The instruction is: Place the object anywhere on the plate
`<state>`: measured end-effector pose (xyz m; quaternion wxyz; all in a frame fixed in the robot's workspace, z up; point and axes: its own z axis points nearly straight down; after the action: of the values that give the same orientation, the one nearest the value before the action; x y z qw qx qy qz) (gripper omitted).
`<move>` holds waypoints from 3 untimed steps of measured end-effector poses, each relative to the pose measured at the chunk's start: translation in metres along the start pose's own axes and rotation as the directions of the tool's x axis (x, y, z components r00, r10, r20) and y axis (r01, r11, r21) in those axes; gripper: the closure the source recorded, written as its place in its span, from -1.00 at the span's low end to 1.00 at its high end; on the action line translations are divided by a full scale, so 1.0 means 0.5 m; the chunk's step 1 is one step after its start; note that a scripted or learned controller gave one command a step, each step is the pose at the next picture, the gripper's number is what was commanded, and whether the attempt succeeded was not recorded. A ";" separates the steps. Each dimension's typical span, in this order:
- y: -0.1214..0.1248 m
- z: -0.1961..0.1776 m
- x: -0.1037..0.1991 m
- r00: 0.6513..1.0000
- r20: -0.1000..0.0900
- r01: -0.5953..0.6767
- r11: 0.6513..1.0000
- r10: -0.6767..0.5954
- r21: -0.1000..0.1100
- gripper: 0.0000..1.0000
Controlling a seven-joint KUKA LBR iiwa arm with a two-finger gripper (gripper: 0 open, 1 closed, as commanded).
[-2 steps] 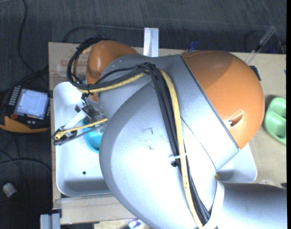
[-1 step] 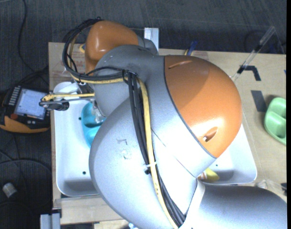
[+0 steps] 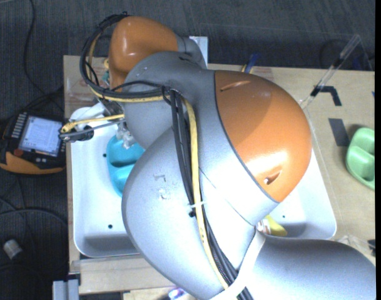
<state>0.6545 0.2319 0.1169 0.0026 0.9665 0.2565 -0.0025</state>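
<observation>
The arm's grey and orange body (image 3: 240,161) covers most of both bins. A blue plate (image 3: 118,161) lies in the left bin (image 3: 94,230), and just its left part shows past the arm. The gripper (image 3: 124,134) is at the plate's far edge, low over it and largely hidden by the wrist. A small yellow object (image 3: 275,226) peeks out from under the arm in the right bin (image 3: 315,220).
A yellow-and-black cable bundle (image 3: 94,125) runs from the wrist over the left bin's far corner. A green object (image 3: 363,155) sits on the bench at the right. A handheld screen unit (image 3: 34,139) lies on the floor to the left.
</observation>
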 end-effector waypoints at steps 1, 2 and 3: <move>-0.003 -0.016 -0.003 0.972 0.001 0.237 0.972 -0.237 0.001 1.00; -0.031 0.042 -0.055 0.972 -0.010 0.236 0.972 -0.236 -0.006 1.00; 0.013 0.039 0.010 0.839 0.009 0.544 0.839 -0.544 0.004 1.00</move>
<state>0.6620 0.2286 0.0972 0.0023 0.8541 0.5201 -0.0082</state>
